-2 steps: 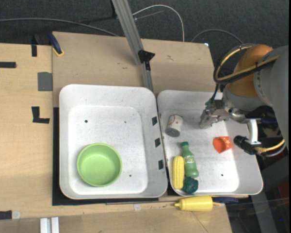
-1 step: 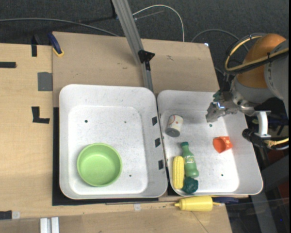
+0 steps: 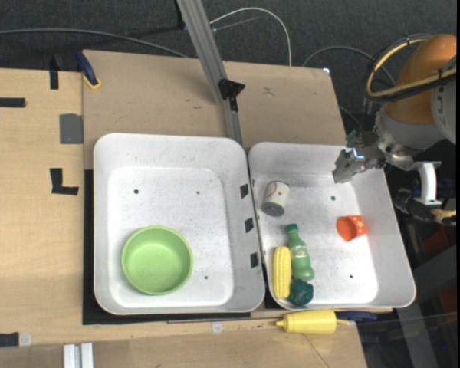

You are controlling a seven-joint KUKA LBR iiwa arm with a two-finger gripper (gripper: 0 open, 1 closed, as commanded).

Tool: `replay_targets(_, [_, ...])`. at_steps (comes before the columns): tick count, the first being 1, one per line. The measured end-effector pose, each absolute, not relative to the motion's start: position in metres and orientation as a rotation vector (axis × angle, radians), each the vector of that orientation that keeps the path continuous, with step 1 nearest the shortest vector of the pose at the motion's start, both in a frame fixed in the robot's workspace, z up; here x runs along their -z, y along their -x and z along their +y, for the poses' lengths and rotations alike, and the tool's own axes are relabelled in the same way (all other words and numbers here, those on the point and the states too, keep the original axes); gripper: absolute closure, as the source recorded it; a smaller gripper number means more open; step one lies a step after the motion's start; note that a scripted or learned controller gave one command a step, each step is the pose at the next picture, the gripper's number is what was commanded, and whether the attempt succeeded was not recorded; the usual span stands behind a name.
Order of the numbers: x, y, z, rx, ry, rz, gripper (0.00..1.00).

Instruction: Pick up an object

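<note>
Camera view: metallic end effector (image 3: pixel 347 167), grip state unreadable, above the right bin (image 3: pixel 383 205) near a blocky orange piece (image 3: pixel 352 228).

We see the scene under even, fairly bright overhead light, with the two white bins (image 3: pixel 169 159) close to washed out and only soft, short shadows under the green bowl (image 3: pixel 157 260) and the small things in the right-hand bin. The wooden surface (image 3: pixel 31 228) reads flat and matte without hard glare, while the dark floor at the top falls into murk. The picture is low in resolution and slightly soft overall, so the gripper (image 3: pixel 346 167) and the arm's orange band (image 3: pixel 425 75) blur at their edges.
</note>
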State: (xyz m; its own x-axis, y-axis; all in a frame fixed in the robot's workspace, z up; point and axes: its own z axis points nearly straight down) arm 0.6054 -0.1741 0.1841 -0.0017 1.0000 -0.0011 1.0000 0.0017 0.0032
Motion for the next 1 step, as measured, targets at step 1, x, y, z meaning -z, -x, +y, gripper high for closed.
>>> replay_targets(1, [-0.2414,-0.6124,-0.1656,-0.005,-2.215,2.221,1.00])
